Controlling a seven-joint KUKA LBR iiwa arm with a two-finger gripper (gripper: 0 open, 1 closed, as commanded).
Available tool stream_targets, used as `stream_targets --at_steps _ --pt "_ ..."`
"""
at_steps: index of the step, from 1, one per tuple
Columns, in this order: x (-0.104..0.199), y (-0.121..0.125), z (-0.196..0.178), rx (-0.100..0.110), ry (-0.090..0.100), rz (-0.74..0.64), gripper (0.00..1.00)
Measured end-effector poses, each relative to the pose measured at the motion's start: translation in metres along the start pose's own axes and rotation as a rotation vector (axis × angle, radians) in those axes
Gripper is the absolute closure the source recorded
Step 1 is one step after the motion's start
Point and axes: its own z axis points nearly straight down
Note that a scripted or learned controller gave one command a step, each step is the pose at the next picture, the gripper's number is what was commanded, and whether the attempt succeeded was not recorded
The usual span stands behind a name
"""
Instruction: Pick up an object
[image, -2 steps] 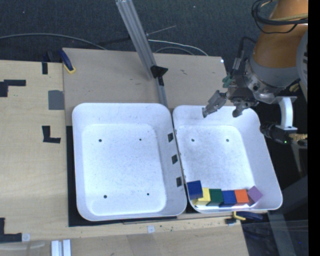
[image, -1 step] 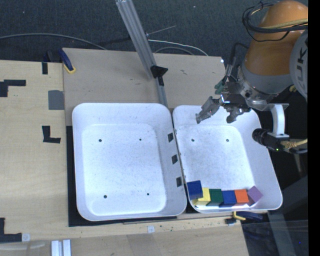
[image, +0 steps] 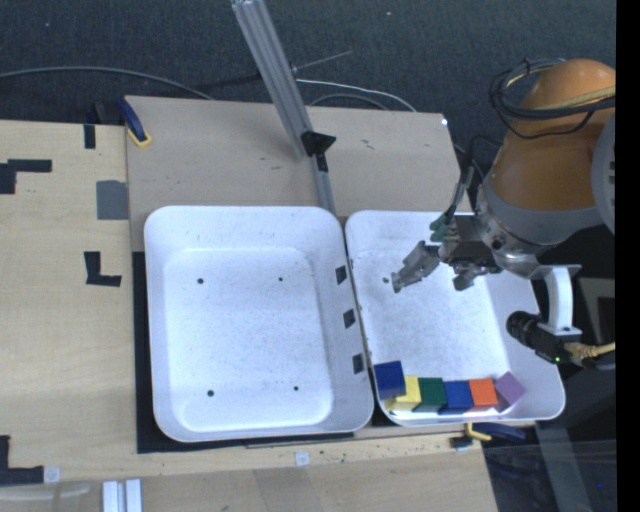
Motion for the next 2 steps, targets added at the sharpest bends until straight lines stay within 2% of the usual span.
stream_targets --at_steps 1,2 --pt "0.006 -0.021 -0.011 -0.003 0.001 -0.002 0.00" --pt "0.000 0.013 0.000 -0.004 -0.001 -0.002 0.00"
